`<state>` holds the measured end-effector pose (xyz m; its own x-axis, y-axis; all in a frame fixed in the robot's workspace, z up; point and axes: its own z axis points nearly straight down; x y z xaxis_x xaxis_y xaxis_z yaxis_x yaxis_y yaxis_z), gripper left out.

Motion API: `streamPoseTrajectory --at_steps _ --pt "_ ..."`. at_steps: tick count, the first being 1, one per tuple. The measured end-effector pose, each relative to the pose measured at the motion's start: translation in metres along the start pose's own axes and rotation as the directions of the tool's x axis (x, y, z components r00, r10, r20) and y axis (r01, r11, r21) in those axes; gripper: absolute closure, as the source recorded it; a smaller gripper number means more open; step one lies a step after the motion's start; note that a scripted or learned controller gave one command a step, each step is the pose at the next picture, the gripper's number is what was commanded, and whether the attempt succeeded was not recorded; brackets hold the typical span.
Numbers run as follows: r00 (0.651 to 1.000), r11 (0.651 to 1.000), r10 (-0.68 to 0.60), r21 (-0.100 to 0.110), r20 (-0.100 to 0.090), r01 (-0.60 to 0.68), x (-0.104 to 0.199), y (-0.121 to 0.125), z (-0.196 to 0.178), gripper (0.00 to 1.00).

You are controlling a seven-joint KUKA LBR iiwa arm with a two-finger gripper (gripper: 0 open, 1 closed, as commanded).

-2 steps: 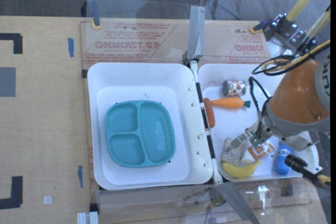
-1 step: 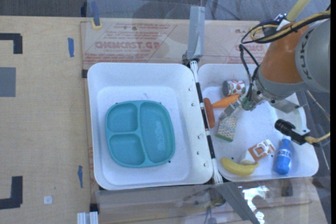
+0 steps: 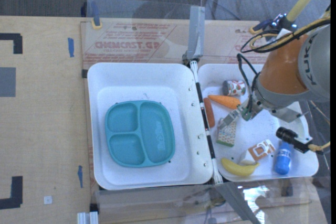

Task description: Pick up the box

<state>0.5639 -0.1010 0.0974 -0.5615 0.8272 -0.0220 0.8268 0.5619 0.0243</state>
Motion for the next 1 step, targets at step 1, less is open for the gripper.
streamPoseTrajectory --at_steps 1 --pt "0.979 0.979 -0.205 -0.002 0.001 0.205 0.0177 -0.0182 -0.0005 0.00"
